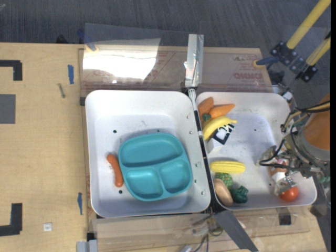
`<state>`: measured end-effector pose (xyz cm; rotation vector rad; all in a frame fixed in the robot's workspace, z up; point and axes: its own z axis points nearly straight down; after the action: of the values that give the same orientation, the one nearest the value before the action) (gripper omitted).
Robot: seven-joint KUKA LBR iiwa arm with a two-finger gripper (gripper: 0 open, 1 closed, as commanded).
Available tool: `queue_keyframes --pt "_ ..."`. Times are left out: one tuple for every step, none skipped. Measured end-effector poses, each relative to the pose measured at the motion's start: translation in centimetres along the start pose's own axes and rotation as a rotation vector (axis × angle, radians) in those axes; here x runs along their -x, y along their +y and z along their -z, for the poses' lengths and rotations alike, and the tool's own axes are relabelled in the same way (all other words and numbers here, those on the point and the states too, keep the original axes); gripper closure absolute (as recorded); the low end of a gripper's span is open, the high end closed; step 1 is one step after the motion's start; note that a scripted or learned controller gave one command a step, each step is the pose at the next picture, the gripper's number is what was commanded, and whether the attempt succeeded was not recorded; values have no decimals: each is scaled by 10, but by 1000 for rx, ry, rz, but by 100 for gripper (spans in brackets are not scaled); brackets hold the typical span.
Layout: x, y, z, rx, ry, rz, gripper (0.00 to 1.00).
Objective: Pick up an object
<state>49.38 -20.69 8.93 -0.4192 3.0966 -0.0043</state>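
Note:
My gripper (280,164) hangs low over the right side of the right bin (257,133), with cables around its wrist. Just below it lie a small white and red item (278,177) and a red tomato (289,193). Along the bin's left side lie a carrot (220,110), an orange piece (205,104), a banana (218,126) on a black and white card (222,134), a corn cob (227,167), a beige potato-like item (223,192) and green broccoli (239,193).
The left bin (136,106) holds a teal divided plate (154,165) with an orange sausage (115,170) beside its left edge. A metal divider post (193,61) stands behind the seam between the bins. Yellow struts (310,17) rise at the top right.

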Motion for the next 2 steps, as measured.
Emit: queue_keyframes --pt "5 -1 13 -7 -12 1 100" --pt "39 26 185 -4 0 62 100"
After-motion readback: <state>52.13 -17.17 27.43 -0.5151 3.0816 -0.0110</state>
